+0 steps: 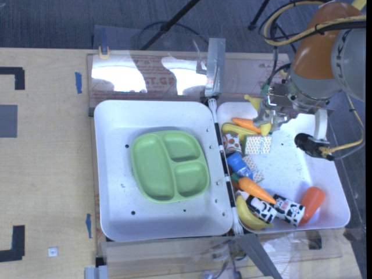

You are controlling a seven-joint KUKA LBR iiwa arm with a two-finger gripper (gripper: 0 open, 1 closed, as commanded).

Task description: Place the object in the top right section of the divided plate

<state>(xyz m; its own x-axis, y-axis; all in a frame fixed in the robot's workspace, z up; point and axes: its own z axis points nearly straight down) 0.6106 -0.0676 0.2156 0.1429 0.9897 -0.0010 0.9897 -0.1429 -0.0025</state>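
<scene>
Hovering over the right bin [334, 211] at its twelve o'clock end, the gripper [272, 118] is working the pick step, poised above a toy carrot [244, 125] and yellow block [265, 129]. Whether it is pinching anything, I cannot tell. The green divided plate [170, 165] is waiting; next comes a clean lift toward its one o'clock section.
</scene>
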